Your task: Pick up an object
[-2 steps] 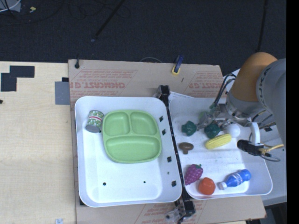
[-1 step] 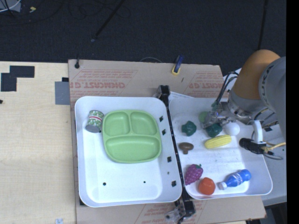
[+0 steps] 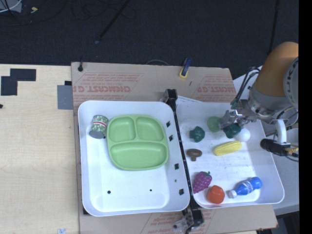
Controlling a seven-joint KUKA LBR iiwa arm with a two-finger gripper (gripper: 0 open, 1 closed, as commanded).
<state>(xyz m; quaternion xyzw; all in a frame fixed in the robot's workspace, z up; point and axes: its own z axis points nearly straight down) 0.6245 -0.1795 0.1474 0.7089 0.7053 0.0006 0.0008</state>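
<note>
two white bins on cardboard, dark floor behind; gripper fingers unclear

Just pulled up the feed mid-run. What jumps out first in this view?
The green tray fills much of the left bin, with a small can beside its left edge. The right bin holds bright toy food: corn, grapes, a tomato and a blue bottle. The arm reaches in from the right, its claw low over that bin's upper part.
</note>
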